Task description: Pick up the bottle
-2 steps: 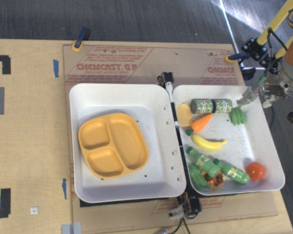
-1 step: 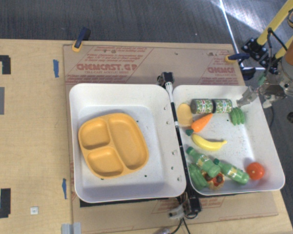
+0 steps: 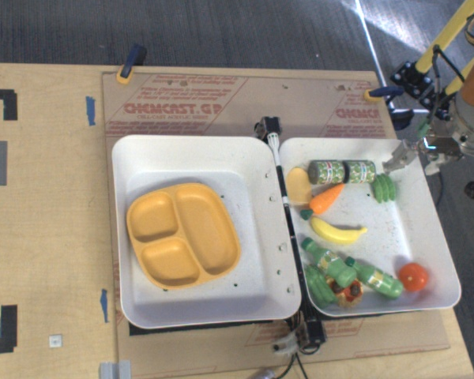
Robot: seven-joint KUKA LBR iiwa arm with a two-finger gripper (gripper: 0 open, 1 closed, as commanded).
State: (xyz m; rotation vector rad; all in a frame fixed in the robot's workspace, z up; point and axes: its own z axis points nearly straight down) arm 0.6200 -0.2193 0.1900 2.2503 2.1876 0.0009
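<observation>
Camera view puts two shallow white bins in front of you, side by side on a brown cardboard sheet (image 3: 221,93) printed with red lettering. In the left white bin (image 3: 142,156) you have an orange-yellow plastic tray with three compartments (image 3: 182,233), lying flat near the middle.

Look to the right white bin (image 3: 446,259) for the task's thing: a dark bottle with a green-and-white label (image 3: 341,171) lies on its side near the far wall, its length running left to right. Just left of it sits a pale yellow rounded piece (image 3: 298,185), and an orange toy carrot (image 3: 326,199) lies just below the bottle, seemingly touching it. A small green leafy toy (image 3: 384,188) rests by the bottle's right end. Below these you see a yellow toy banana (image 3: 337,231), then a cluster at the near wall: a green plastic bottle lying on its side (image 3: 371,279) amid other green items you cannot separate clearly, and a red toy tomato (image 3: 413,276) at the near right.

Your gripper (image 3: 407,152) is at the far right corner of the right bin, just right of the dark bottle and apart from it. Whether its fingers are spread or closed cannot be told; nothing is seen between them. The grey wrist (image 3: 458,133) stands over the bin's right rim.
</observation>
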